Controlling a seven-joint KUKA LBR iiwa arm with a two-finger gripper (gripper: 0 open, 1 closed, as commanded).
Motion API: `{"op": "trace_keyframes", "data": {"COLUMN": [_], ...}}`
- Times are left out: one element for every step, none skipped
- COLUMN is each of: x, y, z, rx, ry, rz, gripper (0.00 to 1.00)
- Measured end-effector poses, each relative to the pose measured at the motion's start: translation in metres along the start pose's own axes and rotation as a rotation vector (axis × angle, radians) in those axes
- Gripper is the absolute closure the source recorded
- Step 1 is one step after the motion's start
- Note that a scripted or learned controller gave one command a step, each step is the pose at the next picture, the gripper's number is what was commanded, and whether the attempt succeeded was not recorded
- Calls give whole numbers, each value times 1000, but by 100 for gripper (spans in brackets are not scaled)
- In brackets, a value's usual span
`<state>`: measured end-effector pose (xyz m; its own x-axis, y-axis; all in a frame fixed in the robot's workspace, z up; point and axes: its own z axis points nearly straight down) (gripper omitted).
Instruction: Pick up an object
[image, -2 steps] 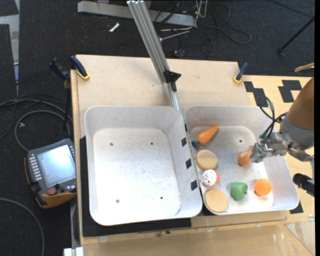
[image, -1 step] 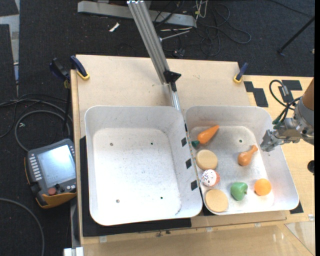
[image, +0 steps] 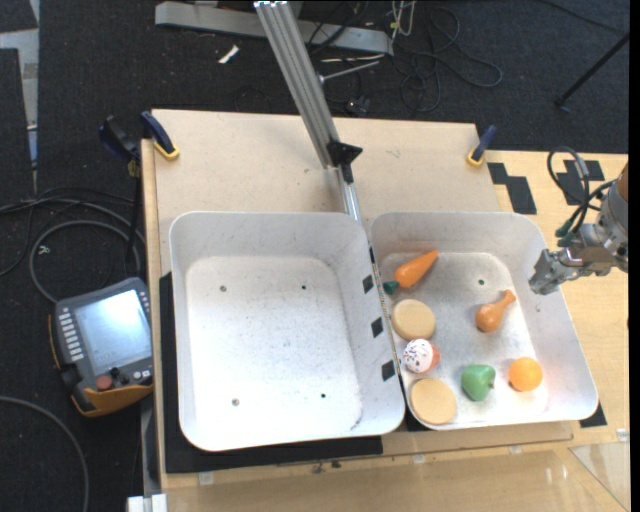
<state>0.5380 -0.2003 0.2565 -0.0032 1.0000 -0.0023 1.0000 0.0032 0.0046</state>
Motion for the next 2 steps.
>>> {"op": "trace_keyframes", "data": {"x": [51, 104], "y": [19, 45], "z": [14, 13], "rx": [5, 2], "ry": [3, 3], "rz": [-5, -6], "gripper": [100, 100]}}
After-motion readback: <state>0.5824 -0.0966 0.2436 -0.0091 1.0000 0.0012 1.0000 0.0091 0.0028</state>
